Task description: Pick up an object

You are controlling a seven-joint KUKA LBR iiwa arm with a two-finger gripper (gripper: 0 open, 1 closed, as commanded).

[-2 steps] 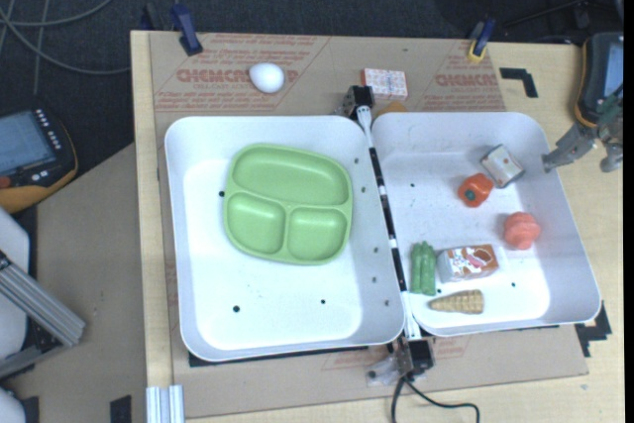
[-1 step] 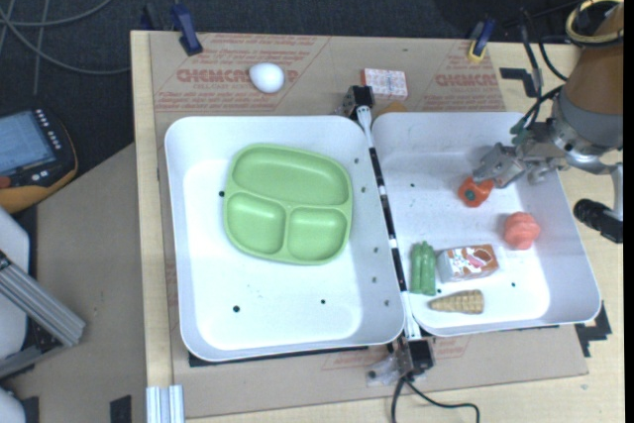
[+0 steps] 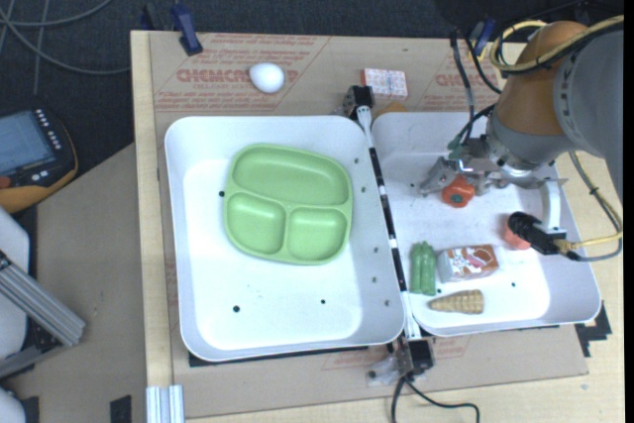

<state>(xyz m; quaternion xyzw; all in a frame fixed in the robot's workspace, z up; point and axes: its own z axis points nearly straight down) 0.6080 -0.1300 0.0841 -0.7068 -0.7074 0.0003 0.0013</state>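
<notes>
While low in right bin (image 3: 584, 297), pincer (image 3: 458, 181) over round orange object (image 3: 457, 194)

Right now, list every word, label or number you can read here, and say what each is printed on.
Red lettering on the brown board under the bins: large letters repeated along its far edge, too blurred to read with certainty.
Snack packet in the right bin: printed design, text too small to read.
Screen of the handheld device at left: nothing legible.

The bench (image 3: 158, 213) (brown board) bears two white bins (image 3: 198, 312) side by side, plus a white egg-shaped ball (image 3: 265, 76).
</notes>
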